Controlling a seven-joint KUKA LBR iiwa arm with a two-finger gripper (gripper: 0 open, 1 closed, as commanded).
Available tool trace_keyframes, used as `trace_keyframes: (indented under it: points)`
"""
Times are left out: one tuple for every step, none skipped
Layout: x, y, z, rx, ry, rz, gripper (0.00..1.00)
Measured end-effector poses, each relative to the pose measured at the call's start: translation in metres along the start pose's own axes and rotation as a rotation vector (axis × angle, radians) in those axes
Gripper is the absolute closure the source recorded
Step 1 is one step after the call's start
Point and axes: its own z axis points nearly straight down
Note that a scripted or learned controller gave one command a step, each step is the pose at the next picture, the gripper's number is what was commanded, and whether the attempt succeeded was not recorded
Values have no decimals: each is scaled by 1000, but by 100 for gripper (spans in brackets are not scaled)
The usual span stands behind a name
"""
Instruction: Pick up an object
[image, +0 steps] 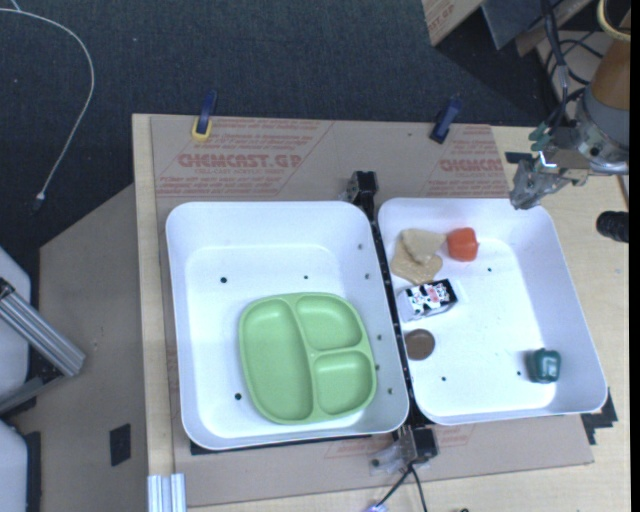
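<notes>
objects for picking lie in the right bin (560, 300), five by my count: one orange piece (462, 244), one beige crumpled lump (417, 255) touching beside it, one black-and-white packet (430, 296), one brown disc (419, 345), one teal thing (543, 366) well apart near the front corner. the orange piece looks small, light and firm, so i would take it across its middle. one green divided plate (305, 356) lies in the left bin (200, 300). the pincer (527, 195) hangs over the right bin's far rim on the worktop (160, 200); whether it is spread, i cannot tell.
</notes>
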Motion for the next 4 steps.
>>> trace_keyframes:
  points:
    - [40, -19, 6, 9, 3, -3, 100]
    - [96, -29, 22, 9, 5, -5, 100]
    - [153, -52, 35, 11, 5, -5, 100]
    - [206, -65, 28, 9, 5, -5, 100]
